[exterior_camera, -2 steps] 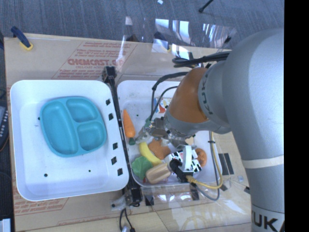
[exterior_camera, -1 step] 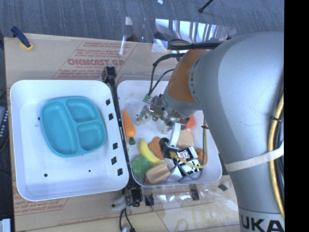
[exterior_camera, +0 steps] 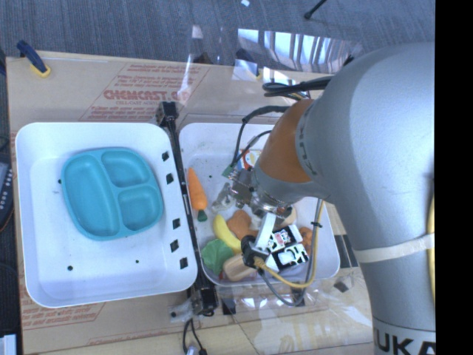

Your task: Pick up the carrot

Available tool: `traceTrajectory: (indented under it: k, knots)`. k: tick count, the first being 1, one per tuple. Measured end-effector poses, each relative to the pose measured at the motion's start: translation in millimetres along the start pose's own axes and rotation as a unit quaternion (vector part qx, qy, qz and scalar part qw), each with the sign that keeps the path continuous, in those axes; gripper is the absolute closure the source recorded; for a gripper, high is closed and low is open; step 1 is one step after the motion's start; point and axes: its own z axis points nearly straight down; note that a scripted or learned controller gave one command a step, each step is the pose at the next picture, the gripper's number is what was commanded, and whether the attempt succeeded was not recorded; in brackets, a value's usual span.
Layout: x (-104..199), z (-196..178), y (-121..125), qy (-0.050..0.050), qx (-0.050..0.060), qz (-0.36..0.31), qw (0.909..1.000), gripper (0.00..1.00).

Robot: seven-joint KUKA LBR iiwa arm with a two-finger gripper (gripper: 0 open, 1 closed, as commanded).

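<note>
The carrot is orange with a small green stub at its near end. It lies lengthwise against the left wall of the right bin. My gripper hangs low inside that bin, just right of the carrot and apart from it, over a pile of toy food. Nothing is visibly held. The grey arm and its orange band hide the right half of the bin.
Beside the gripper lie a yellow banana, an orange piece, a green vegetable and a tan piece. The left bin holds a blue divided plate. A black divider with clips runs between the bins.
</note>
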Motion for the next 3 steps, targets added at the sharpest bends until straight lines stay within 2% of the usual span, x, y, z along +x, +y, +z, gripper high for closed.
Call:
traceTrajectory:
  k: [1,2,3]
  knots:
    - [0,-10,0,0.0,0.004,-0.004,1.0,1.0]
    - [49,-102,-66,0.002,-0.002,0.033,0.9995,1.0]
    - [78,-171,-69,0.001,0.0,0.28,0.9601,1.0]
